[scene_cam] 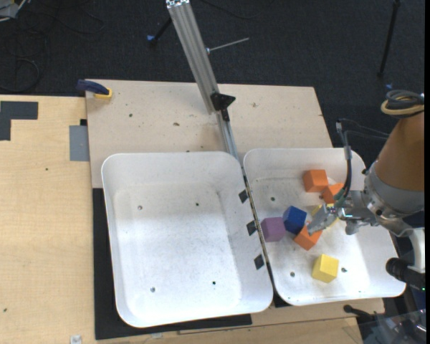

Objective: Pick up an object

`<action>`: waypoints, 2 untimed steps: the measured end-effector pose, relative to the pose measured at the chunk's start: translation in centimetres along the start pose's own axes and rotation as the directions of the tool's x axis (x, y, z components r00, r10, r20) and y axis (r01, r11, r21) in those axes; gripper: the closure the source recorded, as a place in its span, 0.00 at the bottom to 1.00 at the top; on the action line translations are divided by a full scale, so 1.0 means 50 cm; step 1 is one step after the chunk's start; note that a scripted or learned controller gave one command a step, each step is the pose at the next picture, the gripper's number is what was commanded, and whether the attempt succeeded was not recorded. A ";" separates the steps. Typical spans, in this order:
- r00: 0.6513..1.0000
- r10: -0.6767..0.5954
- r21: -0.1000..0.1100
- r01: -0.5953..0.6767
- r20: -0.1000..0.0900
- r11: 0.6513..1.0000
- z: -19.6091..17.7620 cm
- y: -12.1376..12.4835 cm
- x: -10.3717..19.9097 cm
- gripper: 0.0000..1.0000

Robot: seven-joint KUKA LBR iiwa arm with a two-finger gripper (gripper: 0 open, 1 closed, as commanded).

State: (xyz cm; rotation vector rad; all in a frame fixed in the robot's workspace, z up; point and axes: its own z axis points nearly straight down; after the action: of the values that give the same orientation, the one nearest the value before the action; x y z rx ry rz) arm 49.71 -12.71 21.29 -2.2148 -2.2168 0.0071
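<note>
Gripper (317, 224) reaching into right bin (365, 282), hovering over small orange block (306, 238) beside blue cube (294, 218). Fingers' state: cannot tell. Judging pre-grasp step; next needing descent, closing on block, lifting.

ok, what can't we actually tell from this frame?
- Pincer finger state: too small and blurred in the camera view, lost against the blocks.
- Whether it holds the lower orange block: contact area unclear.
- Small orange piece: partly covered by the pincer's cables.
- Arm: cut off by the right edge.
- Right bin right rim: hidden under the arm.
</note>
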 end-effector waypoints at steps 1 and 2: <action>1.000 0.004 -0.006 -0.004 0.001 1.000 -0.005 0.001 -0.003 0.00; 1.000 0.002 0.001 -0.002 0.000 1.000 0.115 0.010 -0.015 0.00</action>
State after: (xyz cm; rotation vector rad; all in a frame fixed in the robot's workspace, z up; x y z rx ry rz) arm 50.18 -13.44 15.52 -2.2162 -2.2144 0.0080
